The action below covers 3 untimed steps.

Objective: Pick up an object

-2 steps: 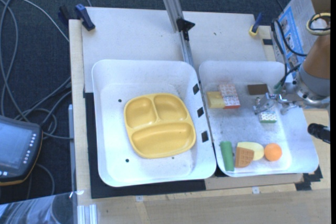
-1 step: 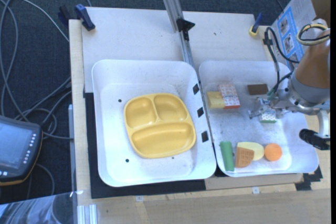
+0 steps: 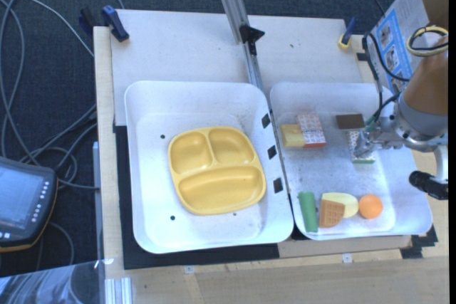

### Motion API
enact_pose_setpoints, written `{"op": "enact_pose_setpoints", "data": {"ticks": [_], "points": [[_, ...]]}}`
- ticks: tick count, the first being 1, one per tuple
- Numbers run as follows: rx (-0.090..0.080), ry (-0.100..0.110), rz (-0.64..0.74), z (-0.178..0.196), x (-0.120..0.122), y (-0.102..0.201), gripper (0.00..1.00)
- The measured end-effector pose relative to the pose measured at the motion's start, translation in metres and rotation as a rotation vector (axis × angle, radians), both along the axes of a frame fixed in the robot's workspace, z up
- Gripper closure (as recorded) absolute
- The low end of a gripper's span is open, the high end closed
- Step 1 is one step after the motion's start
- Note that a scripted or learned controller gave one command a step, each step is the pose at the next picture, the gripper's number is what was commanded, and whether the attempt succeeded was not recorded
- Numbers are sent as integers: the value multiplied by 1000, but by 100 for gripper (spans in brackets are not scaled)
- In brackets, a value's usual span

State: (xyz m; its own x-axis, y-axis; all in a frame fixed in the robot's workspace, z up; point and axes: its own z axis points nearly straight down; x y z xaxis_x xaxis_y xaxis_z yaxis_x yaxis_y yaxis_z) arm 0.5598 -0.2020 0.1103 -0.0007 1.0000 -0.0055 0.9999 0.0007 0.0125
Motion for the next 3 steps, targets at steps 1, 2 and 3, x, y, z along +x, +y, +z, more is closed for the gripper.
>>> {"op": "enact_pose_setpoints", "data": {"ticks": [1,2,3], "points": [[3,6,0,58,-7,-4,100],[3,4,1,122,-8,-2,100],[3,6,2,167,-9,1,100]]}}
